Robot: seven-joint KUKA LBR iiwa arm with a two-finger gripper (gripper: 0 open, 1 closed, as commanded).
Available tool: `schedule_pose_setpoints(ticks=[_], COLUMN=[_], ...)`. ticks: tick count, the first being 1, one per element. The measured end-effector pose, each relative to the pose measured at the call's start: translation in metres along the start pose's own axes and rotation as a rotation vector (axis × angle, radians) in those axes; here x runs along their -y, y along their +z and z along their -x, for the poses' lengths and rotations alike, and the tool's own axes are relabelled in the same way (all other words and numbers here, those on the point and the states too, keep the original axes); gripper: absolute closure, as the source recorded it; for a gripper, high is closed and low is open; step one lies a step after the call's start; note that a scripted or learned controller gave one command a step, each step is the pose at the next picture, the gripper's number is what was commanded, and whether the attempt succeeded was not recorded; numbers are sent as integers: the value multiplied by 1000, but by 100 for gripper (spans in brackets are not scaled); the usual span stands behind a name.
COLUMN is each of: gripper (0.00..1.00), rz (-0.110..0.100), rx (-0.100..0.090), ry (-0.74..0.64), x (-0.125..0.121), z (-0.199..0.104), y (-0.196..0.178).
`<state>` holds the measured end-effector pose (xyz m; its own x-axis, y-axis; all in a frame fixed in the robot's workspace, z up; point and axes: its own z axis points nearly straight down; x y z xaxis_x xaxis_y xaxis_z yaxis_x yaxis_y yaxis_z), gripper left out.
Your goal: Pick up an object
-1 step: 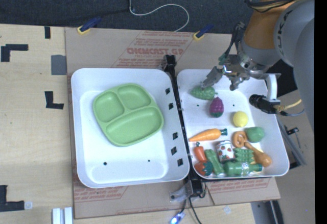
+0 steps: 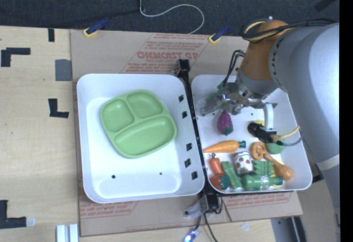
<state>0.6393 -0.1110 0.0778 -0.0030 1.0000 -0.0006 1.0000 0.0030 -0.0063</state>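
One small purple eggplant-shaped toy [image 2: 224, 122] lies mid right white bin [image 2: 287, 104], just below the gripper [image 2: 219, 102], which should drop squarely over it, though I can't tell its jaw state.

— Where do we look from?
— We have a single camera fixed above the counter [image 2: 33, 125], looking down at a slant, with dark floor along the top of the frame.
— How near are we?
— Near enough that both white bins fit: the left bin [image 2: 88, 125] and the right bin [image 2: 295, 141] side by side.
— And the arm [image 2: 314, 86]?
— It enters from our right, large and close to the lens.
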Motion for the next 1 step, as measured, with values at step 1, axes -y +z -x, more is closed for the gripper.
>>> schedule_pose_setpoints(ticks=[1], gripper=[0], rz=[3], rx=[-1], ry=[2], x=[49], z=[-17], y=[-6])
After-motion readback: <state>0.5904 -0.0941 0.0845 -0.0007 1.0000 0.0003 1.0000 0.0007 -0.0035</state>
